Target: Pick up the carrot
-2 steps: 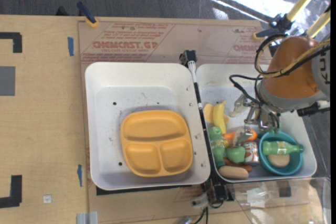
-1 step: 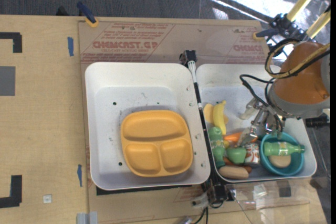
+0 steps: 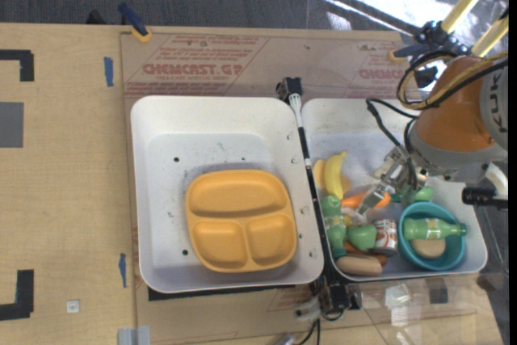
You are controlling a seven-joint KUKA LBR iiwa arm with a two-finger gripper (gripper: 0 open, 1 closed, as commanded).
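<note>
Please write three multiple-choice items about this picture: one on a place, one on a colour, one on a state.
1. Where does the divided tray lie?
A. left bin
B. right bin
C. on the floor

2. What colour is the bowl in the right bin?
A. red
B. teal
C. black

3. How does the claw stand?
A. high above the left bin
B. low among the toy food, at the carrot
C. outside both bins

Answers: 1 A, the tray rests in the left bin. 2 B, its rim is teal. 3 B, it reaches down beside the banana.
</note>
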